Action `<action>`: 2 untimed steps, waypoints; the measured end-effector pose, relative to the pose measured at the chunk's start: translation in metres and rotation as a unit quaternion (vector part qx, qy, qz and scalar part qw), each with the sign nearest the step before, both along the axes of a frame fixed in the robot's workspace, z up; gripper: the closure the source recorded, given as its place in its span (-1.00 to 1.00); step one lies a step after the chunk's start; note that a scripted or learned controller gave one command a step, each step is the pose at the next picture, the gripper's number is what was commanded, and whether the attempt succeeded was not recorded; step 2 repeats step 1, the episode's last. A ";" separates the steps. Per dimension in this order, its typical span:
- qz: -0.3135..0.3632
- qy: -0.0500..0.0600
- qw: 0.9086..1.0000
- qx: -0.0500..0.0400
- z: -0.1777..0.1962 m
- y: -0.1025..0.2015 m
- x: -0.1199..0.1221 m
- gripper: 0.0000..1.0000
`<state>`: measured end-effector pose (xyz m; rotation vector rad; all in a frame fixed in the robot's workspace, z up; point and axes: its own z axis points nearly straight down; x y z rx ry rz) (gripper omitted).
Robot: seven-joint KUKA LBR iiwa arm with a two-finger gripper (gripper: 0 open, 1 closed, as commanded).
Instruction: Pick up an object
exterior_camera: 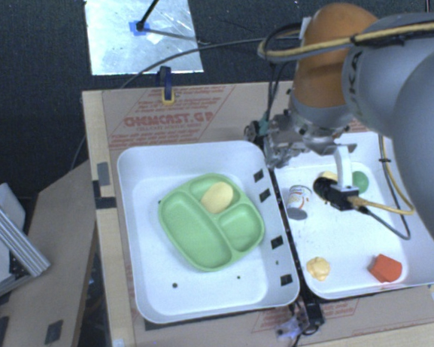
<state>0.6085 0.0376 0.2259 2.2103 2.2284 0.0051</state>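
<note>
In the camera view my gripper (279,153) hangs over the far left corner of the right bin (424,253), close to the wall between the two bins. Just in front of it lies a small white cup with orange marks (298,200), apart from the gripper. A green round thing (360,181) sits further right, partly hidden by the robot. Near the front of that bin lie a small yellow lump (318,268) and an orange block (385,268). Nothing shows between the fingers.
The left bin (155,288) holds a green divided plate (200,235) with a yellow oval thing (218,197) in its far compartment. Black clips line the wall between the bins (275,217). The arm's bulk covers the right bin's far right side.
</note>
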 end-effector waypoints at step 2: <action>0.000 0.000 1.000 0.001 -0.008 0.049 0.034 1.00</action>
